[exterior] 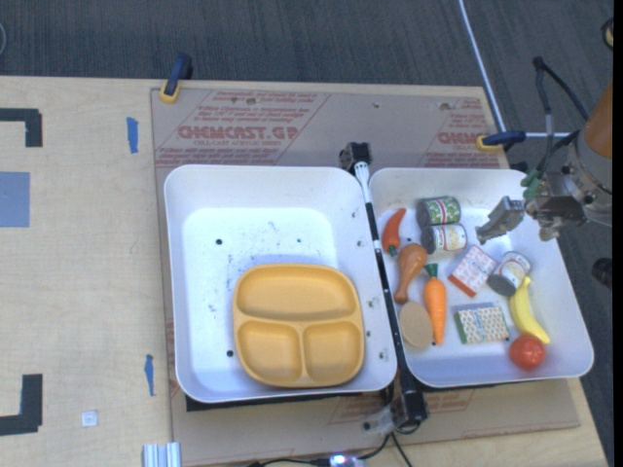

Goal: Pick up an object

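The right bin (pixel 574 343) holds several toy foods. Among them are a green can (pixel 440 209), a second can (pixel 448 236), a red chili (pixel 392 230), a drumstick (pixel 411 264) and a carrot (pixel 435 305). Further right lie a red-and-white box (pixel 473 269), a small grey tin (pixel 508 272), a banana (pixel 527 309) and a tomato (pixel 527 352). My gripper (pixel 523 222) hangs over the bin's far right part, above and behind the grey tin. It is open, and nothing sits between its fingers.
The left bin (pixel 195 261) holds a yellow divided plate (pixel 299 334). A tan disc (pixel 416 325) and a green patterned box (pixel 482 324) lie near the right bin's front. A black divider (pixel 375 251) runs between the bins. Clamps (pixel 175 74) hold the board.
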Action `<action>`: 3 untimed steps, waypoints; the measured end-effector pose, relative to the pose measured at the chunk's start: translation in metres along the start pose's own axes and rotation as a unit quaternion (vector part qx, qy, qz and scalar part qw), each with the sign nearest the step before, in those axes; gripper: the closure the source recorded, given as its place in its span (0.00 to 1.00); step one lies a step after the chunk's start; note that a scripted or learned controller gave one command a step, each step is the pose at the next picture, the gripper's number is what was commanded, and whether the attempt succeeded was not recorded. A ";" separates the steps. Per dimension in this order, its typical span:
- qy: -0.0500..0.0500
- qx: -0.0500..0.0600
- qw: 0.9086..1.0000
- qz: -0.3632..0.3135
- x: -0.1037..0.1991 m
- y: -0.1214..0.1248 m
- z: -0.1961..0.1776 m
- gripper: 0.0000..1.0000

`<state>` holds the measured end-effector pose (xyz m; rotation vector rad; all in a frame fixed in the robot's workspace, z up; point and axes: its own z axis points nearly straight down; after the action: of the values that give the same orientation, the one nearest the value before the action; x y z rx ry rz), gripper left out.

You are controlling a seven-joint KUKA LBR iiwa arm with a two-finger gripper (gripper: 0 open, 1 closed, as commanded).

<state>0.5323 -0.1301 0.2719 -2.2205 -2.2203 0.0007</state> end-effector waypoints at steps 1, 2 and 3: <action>0.000 -0.001 1.000 0.000 -0.010 0.003 0.184 0.00; -0.001 -0.003 1.000 0.001 -0.010 0.003 0.174 1.00; -0.001 -0.003 1.000 0.001 -0.010 0.003 0.174 0.00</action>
<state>0.5355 -0.1402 0.0979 -2.2260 -2.2234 -0.0045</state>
